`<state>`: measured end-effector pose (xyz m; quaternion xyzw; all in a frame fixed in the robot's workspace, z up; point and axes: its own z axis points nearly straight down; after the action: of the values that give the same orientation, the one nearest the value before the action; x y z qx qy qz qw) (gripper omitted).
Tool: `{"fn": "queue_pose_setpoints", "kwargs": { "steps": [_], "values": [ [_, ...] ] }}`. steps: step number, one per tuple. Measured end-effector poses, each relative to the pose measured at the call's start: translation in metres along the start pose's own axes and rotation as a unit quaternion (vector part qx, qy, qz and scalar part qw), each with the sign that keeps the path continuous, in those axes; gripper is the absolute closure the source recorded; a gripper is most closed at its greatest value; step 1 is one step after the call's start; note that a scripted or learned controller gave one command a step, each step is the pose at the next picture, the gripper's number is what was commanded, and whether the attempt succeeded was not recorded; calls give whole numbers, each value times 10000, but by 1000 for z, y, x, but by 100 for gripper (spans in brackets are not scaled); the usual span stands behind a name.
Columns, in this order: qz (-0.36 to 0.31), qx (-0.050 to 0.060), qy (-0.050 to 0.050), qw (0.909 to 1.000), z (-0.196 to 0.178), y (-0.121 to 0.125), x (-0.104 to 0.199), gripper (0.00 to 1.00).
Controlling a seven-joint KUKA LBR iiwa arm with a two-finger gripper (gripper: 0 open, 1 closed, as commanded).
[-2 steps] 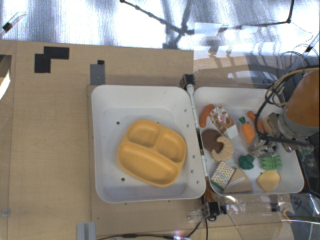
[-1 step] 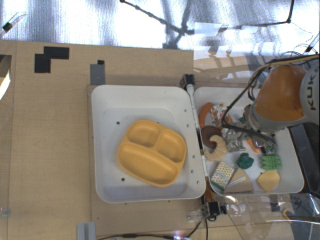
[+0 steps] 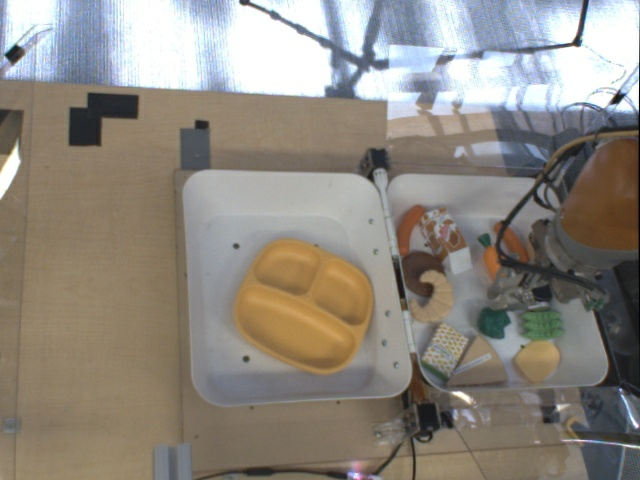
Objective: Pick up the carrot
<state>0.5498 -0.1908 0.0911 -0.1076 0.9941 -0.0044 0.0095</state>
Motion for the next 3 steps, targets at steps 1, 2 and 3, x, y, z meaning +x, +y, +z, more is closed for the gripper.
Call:
{"fn": "queue_pose_setpoints", "kwargs": {
  "steps": [1, 2, 3],
  "values": [
    [1330, -26, -2, 9911, 2, 14, -45, 0],
    [1345, -9, 20, 9909, 1, -16, 7, 0],
    [4304, -16, 40, 9026, 4, -27, -65, 0]
  ]
}}
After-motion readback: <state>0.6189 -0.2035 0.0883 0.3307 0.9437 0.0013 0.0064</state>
